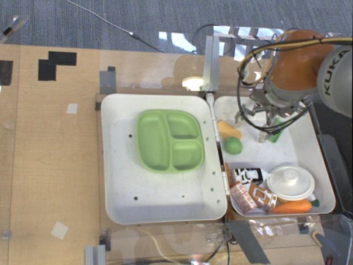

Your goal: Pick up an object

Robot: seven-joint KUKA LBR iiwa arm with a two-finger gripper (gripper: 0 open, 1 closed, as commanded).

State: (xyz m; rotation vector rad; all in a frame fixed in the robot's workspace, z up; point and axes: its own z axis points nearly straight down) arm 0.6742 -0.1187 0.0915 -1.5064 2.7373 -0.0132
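End effector (268,130) low in right bin (325,164), grip state unclear; centre over green piece (274,136) before closing

Cut off by the right edge: the arm (331,65), its lettering readable only in part. Hidden beneath the wrist and cables: the end effector (268,127), fingers too obscured to judge, with a green object (274,136) poking out below, its shape unclear. Partly covered by the white lidded bowl (290,182): the carrot (291,207) and small packets (249,195), print too small to read.
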